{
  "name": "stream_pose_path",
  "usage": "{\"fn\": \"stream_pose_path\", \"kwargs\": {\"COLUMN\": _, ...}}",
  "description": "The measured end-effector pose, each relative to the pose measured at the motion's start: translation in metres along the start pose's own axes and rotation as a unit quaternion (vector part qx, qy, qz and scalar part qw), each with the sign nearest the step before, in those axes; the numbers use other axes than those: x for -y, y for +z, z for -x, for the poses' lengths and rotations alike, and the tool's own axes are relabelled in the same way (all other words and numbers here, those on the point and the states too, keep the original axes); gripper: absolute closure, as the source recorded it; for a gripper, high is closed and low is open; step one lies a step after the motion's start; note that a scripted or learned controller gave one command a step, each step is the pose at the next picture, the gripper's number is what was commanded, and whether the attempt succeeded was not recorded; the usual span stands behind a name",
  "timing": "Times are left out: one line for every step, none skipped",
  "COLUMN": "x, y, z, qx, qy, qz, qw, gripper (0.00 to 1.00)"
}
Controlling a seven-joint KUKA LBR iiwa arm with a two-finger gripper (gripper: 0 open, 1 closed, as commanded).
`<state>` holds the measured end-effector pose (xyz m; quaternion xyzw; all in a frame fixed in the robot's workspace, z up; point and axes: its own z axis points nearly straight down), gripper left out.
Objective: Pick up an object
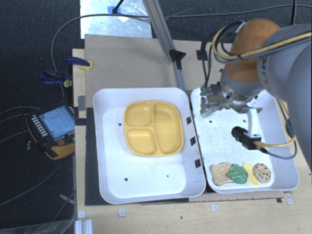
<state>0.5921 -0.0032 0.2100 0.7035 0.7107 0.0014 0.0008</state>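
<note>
Far left, off the surface, a handheld controller with a blue screen lies on the dark floor among cables. Blue clamps grip the surface's left edge.

The left bin holds a yellow divided plate, three compartments, lying flat in the bin's upper half. No other item is in this bin.

The right bin touches the left bin along its inner wall. Its contents lie in a row along the near wall: a tan bread-shaped piece, a green leaf-shaped piece touching it, a yellow wedge partly under the leaf, and a round speckled cookie at the right end.

The arm enters from the right, its orange band above the wrist. The claw sits over the upper left of the right bin, close to the inner wall. Whether its fingers are spread or closed cannot be told from this view, and no item is seen in them. A black fitting with a yellow cable hangs below the wrist.

Governing relation: the row of small pieces lies toward the near wall from the claw, well apart from it, offset to the right. The row's long axis runs left to right. The bread piece is judged the nearest candidate. The plate lies to the claw's left, across the bin walls.
</note>
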Motion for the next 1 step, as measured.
{"fn": "stream_pose_path", "kwargs": {"x": -0.0114, "y": -0.009, "z": -0.0574, "qx": -0.001, "qy": -0.001, "qz": 0.0, "qw": 1.0, "gripper": 1.0}}
